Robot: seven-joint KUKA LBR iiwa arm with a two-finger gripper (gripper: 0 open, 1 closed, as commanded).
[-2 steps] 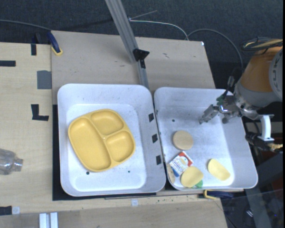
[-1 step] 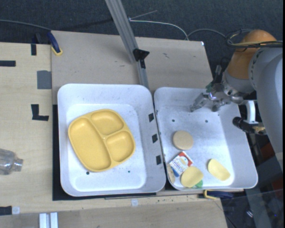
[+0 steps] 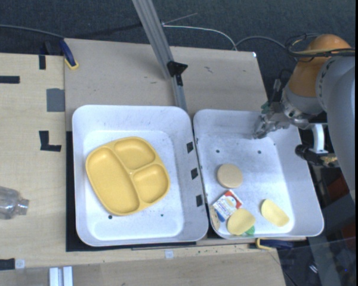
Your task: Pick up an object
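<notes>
The right bin (image 3: 298,159) holds several small items. A round tan disc (image 3: 230,175) lies near its middle. A small red and white packet (image 3: 225,206) sits at the front left, touching a yellow oval piece (image 3: 241,221). Another yellow oval piece (image 3: 274,213) lies at the front right. My gripper (image 3: 263,130) hangs low over the back of the right bin, well behind the disc and apart from every item. Nothing shows beneath it or in its grasp.
The left bin (image 3: 83,124) bears a yellow divided plate (image 3: 127,174). A grey metal pole (image 3: 156,31) slants over the bench behind the bins. A clear plastic bottle (image 3: 5,202) lies on the bench at far left. The grey arm (image 3: 340,106) fills the right side.
</notes>
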